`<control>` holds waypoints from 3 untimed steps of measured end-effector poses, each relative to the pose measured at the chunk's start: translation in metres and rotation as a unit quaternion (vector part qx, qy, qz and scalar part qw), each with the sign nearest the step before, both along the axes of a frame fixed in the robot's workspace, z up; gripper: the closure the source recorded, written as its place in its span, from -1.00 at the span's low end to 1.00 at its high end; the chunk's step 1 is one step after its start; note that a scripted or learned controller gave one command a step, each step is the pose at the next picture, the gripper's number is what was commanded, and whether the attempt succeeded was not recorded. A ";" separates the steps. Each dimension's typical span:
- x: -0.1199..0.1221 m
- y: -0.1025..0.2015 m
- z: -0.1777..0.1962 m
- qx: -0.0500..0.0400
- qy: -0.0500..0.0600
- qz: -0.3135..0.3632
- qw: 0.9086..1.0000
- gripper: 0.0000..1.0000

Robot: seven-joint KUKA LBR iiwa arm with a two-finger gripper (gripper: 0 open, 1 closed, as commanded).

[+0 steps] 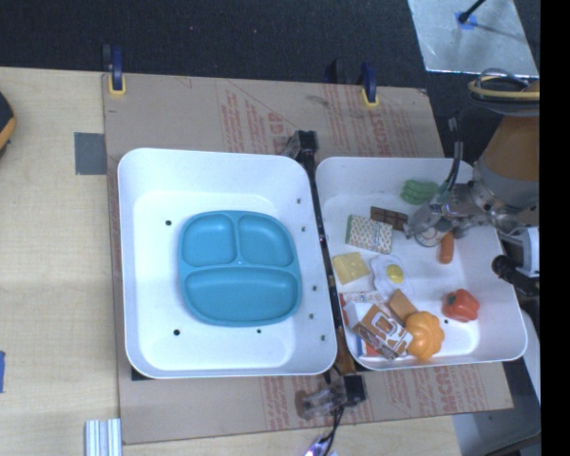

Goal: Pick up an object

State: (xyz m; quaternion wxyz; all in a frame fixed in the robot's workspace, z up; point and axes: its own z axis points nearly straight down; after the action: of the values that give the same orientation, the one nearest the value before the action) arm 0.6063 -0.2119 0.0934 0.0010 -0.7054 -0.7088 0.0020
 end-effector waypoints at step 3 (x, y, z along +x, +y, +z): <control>-0.015 0.000 0.064 0.001 0.001 0.000 1.000 1.00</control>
State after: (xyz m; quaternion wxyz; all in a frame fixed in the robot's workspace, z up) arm 0.5909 -0.2118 0.1576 0.0021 -0.7057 -0.7085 0.0021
